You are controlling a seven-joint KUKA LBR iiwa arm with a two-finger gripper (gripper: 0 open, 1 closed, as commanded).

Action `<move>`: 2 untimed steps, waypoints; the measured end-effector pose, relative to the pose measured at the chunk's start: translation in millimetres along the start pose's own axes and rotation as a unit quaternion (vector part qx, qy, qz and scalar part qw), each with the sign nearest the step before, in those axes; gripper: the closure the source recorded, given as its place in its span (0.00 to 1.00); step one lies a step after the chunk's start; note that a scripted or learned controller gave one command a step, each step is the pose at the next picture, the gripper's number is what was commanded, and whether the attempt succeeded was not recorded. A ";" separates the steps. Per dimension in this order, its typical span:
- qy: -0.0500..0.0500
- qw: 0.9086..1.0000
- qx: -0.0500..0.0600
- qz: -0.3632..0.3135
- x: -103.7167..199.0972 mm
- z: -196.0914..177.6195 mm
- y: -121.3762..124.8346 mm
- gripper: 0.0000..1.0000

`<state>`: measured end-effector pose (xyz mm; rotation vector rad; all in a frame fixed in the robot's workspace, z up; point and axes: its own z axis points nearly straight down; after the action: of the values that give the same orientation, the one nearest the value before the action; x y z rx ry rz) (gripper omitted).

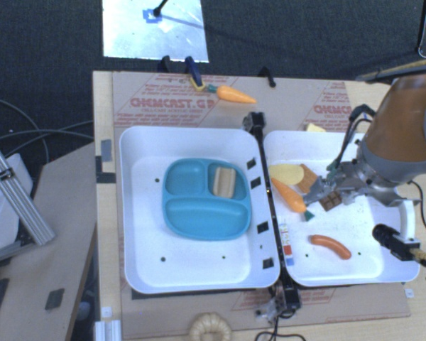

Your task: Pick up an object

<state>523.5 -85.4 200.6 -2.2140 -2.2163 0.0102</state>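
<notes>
My gripper hangs low over the middle of the right bin, with the grey and orange arm reaching in from the right. Just under its tip lies a small brown block; whether the block is touched is unclear. Left of the tip an orange carrot lies slantwise, its green end pointing toward the gripper. Behind the carrot sit a pale yellow slice and an orange-brown piece. A red-orange sausage rests near the bin's front.
The left bin holds a blue divided plate with a tan piece in its upper right compartment. A second carrot lies on the board behind the bins. A yellow bit sits at the right bin's back rim.
</notes>
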 end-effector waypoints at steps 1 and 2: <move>0.000 1.000 -0.006 -0.001 0.2 -5.5 2.7 0.00; 0.000 1.000 -0.003 0.000 -4.8 54.0 8.6 0.00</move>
<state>531.5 -90.1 146.6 -2.2175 -2.2201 0.0037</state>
